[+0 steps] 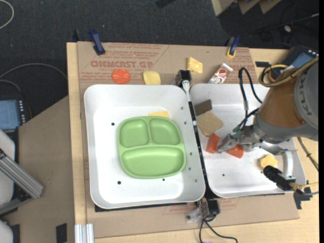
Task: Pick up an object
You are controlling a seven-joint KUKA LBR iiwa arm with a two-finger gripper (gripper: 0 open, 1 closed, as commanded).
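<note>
Red blocks (223, 147) sit in the right bin (243, 186) right at your gripper (234, 142) in the camera view, finger state unreadable, so crowding by the tan block (209, 123) could spoil the grasp.

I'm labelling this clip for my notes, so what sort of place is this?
Probably a robotics lab test bench: a robot arm reaches over two white bins clamped to a cardboard-covered bench, with loose cables and toy objects like a green divided plate.
</note>
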